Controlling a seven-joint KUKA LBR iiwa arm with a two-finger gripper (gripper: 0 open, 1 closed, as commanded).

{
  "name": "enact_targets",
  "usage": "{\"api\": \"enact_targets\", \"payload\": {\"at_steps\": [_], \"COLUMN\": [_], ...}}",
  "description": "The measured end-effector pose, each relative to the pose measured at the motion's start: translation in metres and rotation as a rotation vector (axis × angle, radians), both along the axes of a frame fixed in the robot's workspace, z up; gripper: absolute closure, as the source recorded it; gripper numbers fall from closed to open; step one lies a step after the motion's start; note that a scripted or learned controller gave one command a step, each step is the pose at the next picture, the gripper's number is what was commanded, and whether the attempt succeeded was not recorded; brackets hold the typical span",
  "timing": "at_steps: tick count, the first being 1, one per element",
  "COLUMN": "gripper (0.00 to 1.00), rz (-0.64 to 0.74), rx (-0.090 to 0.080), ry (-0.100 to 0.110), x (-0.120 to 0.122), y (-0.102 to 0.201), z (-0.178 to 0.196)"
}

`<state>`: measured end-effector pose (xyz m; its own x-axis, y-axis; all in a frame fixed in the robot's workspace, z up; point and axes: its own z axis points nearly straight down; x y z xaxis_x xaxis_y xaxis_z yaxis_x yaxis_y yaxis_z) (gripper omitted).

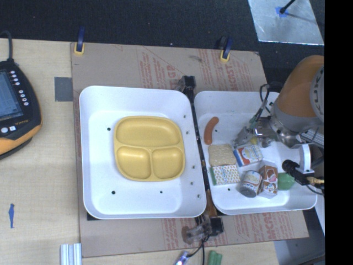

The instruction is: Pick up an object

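Note:
My gripper (251,135) hangs over the right bin (231,105), just above a small blue, red and white box (248,154). The view does not show anything held in it. Around the box lie a reddish sausage (210,130), a beige square cracker (222,154), a dotted green-and-white packet (226,174), a small tin can (251,183), a brown packet (269,181) and a green piece (286,181). The grey arm with its orange band (300,87) covers the bin's right side.
The left bin (94,148) holds a yellow divided plate (149,147). A black and orange handheld pendant (14,106) lies at the bench's left edge. Clamps (79,42) pin the cardboard sheet at the back.

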<state>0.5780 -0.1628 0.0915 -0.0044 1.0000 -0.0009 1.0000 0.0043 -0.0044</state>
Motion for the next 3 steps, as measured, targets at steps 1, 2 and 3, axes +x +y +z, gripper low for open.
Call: {"api": "enact_targets", "payload": {"at_steps": [1,2,3], "gripper": [0.00,0.00,0.00], "rz": [0.000,0.000,0.002], "rx": [0.001,0.000,0.000], "ry": [-0.002,0.000,-0.001], "x": [0.033,-0.019,-0.036], "y": [0.011,0.030,0.057], "z": [0.001,0.000,0.000]}}
